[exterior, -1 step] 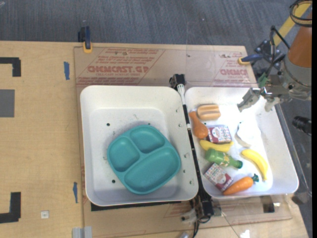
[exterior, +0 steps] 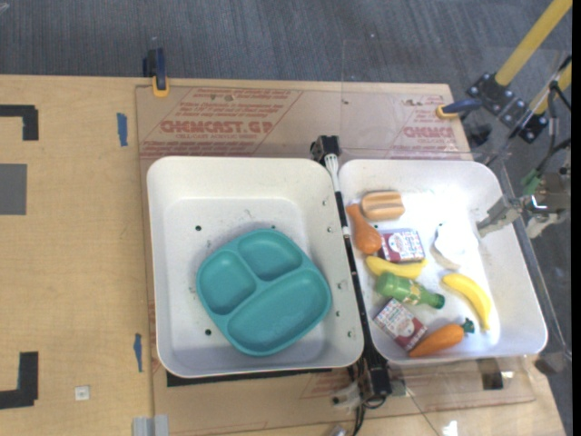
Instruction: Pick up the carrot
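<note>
Camera view: carrot [exterior: 439, 338] lies at right bin's [exterior: 513, 330] near edge; gripper [exterior: 525, 209], grip state unclear, hovers at right rim.

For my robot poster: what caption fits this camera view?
Carrot waits among toy food in the right bin; teal plate sits left.

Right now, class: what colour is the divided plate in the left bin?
The divided plate is teal, a blue-green, seen best in the camera view from above.
</note>
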Robot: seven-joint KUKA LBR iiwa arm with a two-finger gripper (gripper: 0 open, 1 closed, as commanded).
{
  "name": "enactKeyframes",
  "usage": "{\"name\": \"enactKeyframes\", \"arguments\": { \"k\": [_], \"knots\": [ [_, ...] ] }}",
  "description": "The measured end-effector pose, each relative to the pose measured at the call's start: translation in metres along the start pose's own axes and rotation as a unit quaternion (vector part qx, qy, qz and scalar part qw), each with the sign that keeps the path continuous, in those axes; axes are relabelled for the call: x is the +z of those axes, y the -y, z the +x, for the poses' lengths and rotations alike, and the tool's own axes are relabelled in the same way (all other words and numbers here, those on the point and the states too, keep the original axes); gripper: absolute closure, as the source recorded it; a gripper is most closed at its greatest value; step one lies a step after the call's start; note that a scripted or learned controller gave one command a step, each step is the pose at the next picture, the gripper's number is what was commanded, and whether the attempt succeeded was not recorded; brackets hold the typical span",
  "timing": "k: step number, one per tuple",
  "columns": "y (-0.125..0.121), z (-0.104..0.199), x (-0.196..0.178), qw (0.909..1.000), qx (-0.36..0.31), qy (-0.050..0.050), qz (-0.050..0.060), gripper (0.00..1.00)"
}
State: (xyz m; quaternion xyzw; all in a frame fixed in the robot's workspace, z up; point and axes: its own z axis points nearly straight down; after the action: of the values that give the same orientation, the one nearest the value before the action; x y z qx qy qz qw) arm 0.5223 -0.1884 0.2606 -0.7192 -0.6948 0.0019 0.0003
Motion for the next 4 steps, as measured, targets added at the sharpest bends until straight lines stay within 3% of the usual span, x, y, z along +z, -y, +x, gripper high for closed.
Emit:
{"name": "enactKeyframes", "arguments": {
  "k": [1,2,3,4],
  "knots": [
    [0.044,-0.014,0.07,0.9993,0.038,-0.002,0.002,0.0],
    [0.011,0.046,0.145,0.9991,-0.043,0.0,-0.005,0.0],
    [0.041,-0.025,0.133,0.9995,0.03,0.0,-0.003,0.0],
    [0.04,-0.012,0.171,0.9951,-0.099,-0.001,-0.003,0.0]
  ]
}}
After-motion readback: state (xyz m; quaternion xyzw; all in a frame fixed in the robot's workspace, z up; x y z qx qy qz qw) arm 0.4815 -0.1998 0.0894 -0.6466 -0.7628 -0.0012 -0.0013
